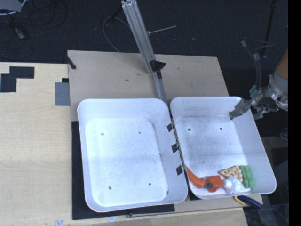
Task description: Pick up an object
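- One dark two-finger gripper (236,111) hangs over the far right rim of the right-hand shallow white plastic bin (211,112), at the end of the grey arm (277,91) reaching in from the right; whether it is parted or closed cannot be told from this angle, and nothing is seen in its grasp.
- Well apart from it, a small heap lies in that bin's near right corner: an orange-red carrot-shaped toy (197,179) with a red piece beside it, a tan waffle-patterned wedge (231,173), a green ridged pod-like piece (247,176) and a small white lump (233,186), all touching or nearly so.
- Alongside, the left-hand shallow white plastic bin (123,108) sits on the pale wooden bench (113,74), with a slanted aluminium rail (141,34) behind.
- By the look of it, the pick is at the approach stage, with no object yet taken.
- Next, the arm would likely need to travel toward the near corner, descend over one item and close on it; the tight cluster against the bin wall could make a clean grasp difficult.
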Controlling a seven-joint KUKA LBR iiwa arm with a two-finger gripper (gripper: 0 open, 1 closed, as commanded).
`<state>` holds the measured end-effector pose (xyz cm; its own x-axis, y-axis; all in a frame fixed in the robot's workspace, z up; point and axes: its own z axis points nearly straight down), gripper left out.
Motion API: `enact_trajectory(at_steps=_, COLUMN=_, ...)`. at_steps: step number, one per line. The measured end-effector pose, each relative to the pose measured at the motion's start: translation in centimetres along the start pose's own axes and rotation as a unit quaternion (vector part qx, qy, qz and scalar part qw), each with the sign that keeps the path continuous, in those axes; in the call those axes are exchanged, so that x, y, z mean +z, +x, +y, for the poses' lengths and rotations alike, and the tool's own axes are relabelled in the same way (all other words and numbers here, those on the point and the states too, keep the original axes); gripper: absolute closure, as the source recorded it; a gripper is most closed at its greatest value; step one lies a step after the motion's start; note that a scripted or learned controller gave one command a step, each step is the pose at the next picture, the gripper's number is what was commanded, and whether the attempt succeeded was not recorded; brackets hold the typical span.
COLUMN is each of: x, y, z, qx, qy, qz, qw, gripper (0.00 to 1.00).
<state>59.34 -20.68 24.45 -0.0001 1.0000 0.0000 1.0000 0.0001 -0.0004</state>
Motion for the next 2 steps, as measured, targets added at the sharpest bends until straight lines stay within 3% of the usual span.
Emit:
enact_trajectory(at_steps=1, x=15.9, y=-0.9, z=-7.2, qx=0.001, qy=0.001, qz=0.0, qw=1.0, gripper=0.0)
enact_trajectory(at_steps=2, x=15.6, y=4.0, z=-2.2, qx=-0.002, qy=-0.002, qz=0.0, qw=1.0, gripper=0.0)
